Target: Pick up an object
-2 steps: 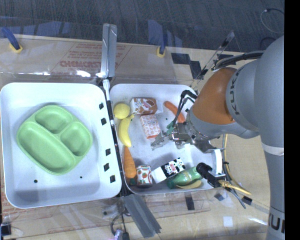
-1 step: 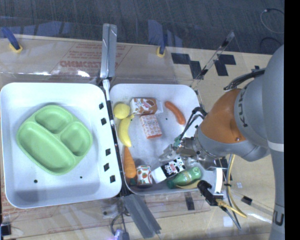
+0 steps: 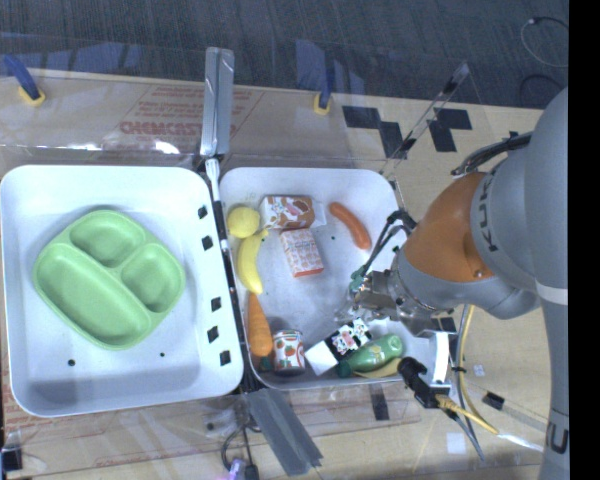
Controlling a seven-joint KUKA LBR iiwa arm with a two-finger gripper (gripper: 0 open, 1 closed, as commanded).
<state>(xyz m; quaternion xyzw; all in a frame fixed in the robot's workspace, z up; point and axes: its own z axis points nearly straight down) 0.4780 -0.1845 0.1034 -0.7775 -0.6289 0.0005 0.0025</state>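
Hand [image 3: 365,303] sits low at the right bin's [image 3: 310,180] right edge; can't tell its grip state. Green bottle [image 3: 372,355] and black-white carton [image 3: 349,339] lie just below it, orange sausage [image 3: 351,225] above.

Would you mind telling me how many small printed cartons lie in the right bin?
2: one carton by the far wall, the other carton just nearer, mid-bin. The arm may hide more.

Robotics lab test cell. Evidenced by an industrial grey arm [image 3: 500,248] entering at 3 o'clock, two white bins [image 3: 20,268] taped to a cardboard-covered bench [image 3: 280,108], clear plastic guard sheets, toy food as test objects, loose cables at 5 o'clock, dark carpet [image 3: 280,8] at 12 o'clock.
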